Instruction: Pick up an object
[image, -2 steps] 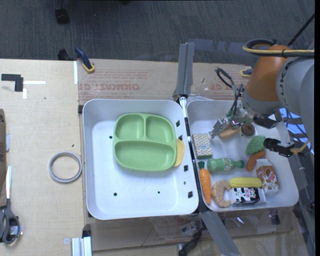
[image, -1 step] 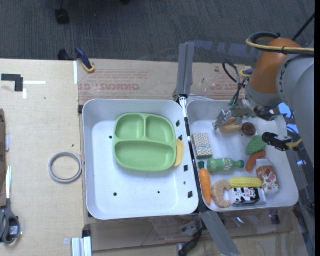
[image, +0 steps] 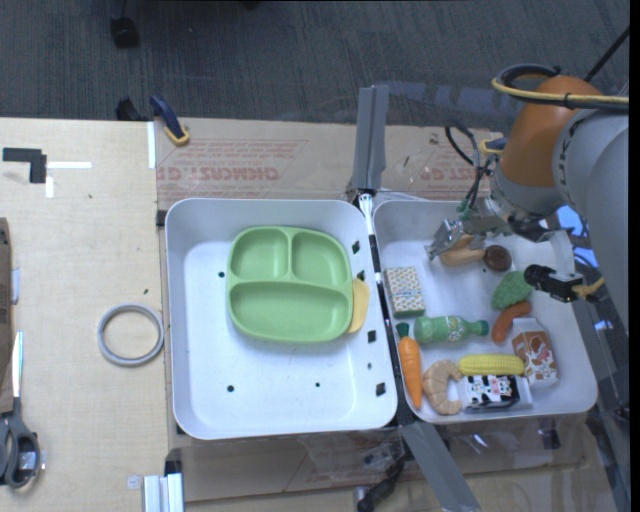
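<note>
My gripper (image: 450, 238) hangs low over the far left part of the right bin (image: 578, 400), right above a tan bread-like piece (image: 464, 257). A brown round item (image: 497, 258) lies just to its right. Also in this bin are a green leafy toy (image: 512, 289), an orange sausage (image: 510, 318), a cracker box (image: 405, 290), a green bottle (image: 450, 328), a carrot (image: 410, 368), a croissant (image: 442, 386), a corn cob (image: 490, 365), a small carton (image: 537, 357) and a black-and-white pack (image: 490, 391). Nothing is seen held.
The left bin (image: 190, 330) holds a green divided plate (image: 290, 283) with a yellow piece (image: 359, 305) under its right edge. A raised divider (image: 374, 290) separates the bins. On the bench at the left lie a tape ring (image: 130, 333) and scissors (image: 15, 445).
</note>
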